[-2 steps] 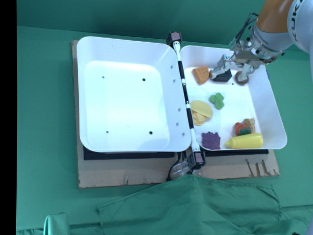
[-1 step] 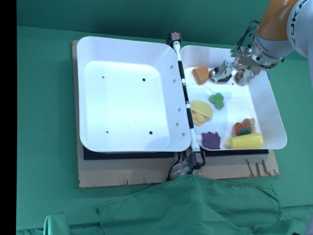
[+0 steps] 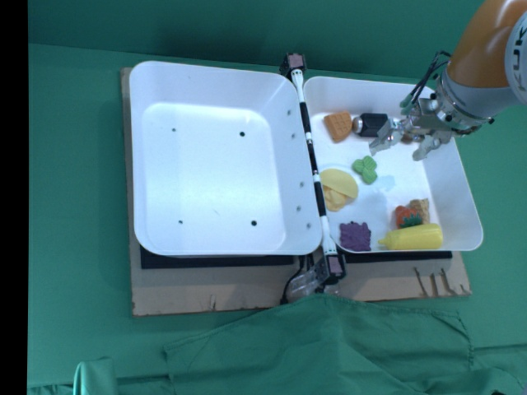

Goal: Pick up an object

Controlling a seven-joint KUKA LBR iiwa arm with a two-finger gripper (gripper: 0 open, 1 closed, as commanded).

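A green cloth (image 3: 74,179) covers the bench. A flat sheet of brown cardboard (image 3: 181,299) lies on it, under the two bins. The left bin (image 3: 144,85) is white, and I can see a few small dark dots on its floor. A thin black and white striped bar (image 3: 308,138) runs between the bins, from the far side to the near side.

The right bin (image 3: 461,212) holds all the toy food. An orange-brown cracker (image 3: 338,126) lies in the far left part of it. Closer to me, a flat yellow round piece (image 3: 338,188) lies just beside the striped bar. A purple bunch of grapes (image 3: 355,236) sits by the near wall. A small green piece (image 3: 365,169) lies in the middle, near the yellow round piece. Further right, a red and green toy (image 3: 404,216) touches a brown piece (image 3: 422,207). A long yellow toy (image 3: 412,238) lies along the near wall, just in front of those two.

The gripper (image 3: 398,149) hangs over the far part of the right bin, to the right of the cracker and behind the small green piece. Its two fingers are spread apart and pinch nothing. The grey arm (image 3: 461,97) with its orange band (image 3: 490,31) comes in from the right. There is a bit of dark writing on the grey part at the edge, but it is cut off and I cannot read it
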